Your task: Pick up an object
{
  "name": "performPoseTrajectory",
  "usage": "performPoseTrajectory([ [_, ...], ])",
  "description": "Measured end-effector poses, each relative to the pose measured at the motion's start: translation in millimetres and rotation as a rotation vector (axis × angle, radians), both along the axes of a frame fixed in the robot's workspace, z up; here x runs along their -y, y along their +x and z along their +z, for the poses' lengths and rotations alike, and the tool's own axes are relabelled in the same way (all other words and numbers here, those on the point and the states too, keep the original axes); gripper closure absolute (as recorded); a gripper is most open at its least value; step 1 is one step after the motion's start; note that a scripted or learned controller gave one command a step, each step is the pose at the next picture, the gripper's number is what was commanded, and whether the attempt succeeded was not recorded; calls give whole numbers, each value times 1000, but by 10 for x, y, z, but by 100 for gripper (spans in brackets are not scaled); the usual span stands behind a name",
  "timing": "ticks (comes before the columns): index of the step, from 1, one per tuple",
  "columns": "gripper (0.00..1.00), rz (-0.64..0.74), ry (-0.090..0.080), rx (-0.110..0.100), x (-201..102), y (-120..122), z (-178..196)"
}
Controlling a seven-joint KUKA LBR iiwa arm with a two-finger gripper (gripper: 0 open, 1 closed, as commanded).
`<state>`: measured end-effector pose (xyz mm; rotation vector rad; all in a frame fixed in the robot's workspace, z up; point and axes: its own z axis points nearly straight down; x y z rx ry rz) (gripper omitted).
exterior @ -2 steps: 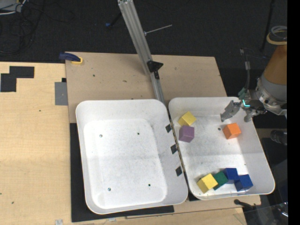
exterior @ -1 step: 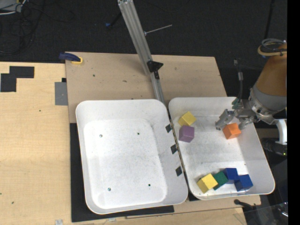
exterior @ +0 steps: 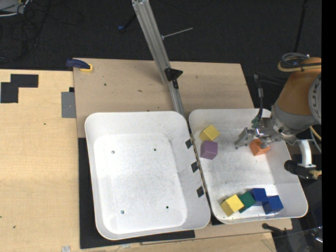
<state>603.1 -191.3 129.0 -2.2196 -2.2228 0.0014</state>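
In the right bin (exterior: 283,214), an orange block (exterior: 259,149) lies near the right wall. My gripper (exterior: 255,137) hangs right over it, touching or nearly touching its top. The grey arm with its orange band (exterior: 299,96) comes in from the right. A yellow block (exterior: 210,133) and a purple block (exterior: 209,149) sit side by side by the bin's left wall. At the front of the bin, a yellow block (exterior: 231,205), a green block (exterior: 245,200) and two blue blocks (exterior: 258,195) (exterior: 272,205) are clustered together.
The left bin (exterior: 100,140) stands beside the right one, with black clips (exterior: 193,166) along the shared wall. A slanted metal rail (exterior: 157,46) rises behind the bins. Cables and a white fitting (exterior: 305,156) sit at the right edge.
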Motion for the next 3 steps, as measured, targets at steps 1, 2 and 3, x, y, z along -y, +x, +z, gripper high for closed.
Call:
performPoseTrajectory([
  [1,0,-1,-6,22,15,61,-75],
  [2,100,-3,-8,22,27,57,6],
  [3,100,-2,-1,5,95,76,629],
])
